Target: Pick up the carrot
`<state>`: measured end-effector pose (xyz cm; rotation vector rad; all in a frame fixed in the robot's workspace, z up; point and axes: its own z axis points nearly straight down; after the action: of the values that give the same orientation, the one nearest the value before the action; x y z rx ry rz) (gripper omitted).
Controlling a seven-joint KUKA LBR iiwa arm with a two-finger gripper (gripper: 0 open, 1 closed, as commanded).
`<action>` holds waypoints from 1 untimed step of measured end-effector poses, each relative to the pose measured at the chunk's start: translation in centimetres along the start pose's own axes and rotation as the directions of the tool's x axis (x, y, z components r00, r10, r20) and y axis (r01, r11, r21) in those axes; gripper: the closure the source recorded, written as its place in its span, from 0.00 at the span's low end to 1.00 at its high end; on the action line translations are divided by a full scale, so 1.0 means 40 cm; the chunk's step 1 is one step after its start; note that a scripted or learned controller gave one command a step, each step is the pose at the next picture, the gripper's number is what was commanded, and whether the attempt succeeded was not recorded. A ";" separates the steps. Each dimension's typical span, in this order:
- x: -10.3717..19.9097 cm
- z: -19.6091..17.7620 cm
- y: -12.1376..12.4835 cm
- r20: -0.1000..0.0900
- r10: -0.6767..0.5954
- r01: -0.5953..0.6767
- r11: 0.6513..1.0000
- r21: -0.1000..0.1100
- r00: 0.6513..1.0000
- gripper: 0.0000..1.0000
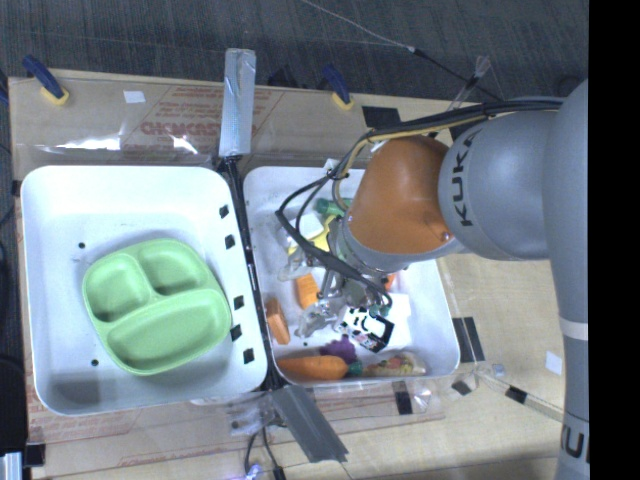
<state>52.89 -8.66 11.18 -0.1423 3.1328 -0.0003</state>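
While the arm (pixel 520 188) reaches in from the right, bent down steeply over the right bin (pixel 432 298), its orange band (pixel 398 200) hides much of that bin's upper half. The gripper (pixel 335 313) hangs low in the bin's middle, pointing down into the clutter (cables loop across the wrist). State of the fingers: cannot tell, they blur into the items beneath. The carrot (pixel 313 367) lies flat along the bin's near wall, below and a little left of the gripper, apart from it. Smaller orange pieces (pixel 307 290) sit left of the gripper; a purple item (pixel 343 349) lies just beside the carrot's right end. In the left bin (pixel 50 208), a green divided plate (pixel 155 303) rests. Both bins sit on the counter (pixel 500 408).
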 end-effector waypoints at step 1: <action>-0.005 -0.026 0.003 0.005 -0.008 0.008 1.000 0.001 1.000 1.00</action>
<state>53.06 -8.52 12.22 -0.1545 3.1269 -0.0017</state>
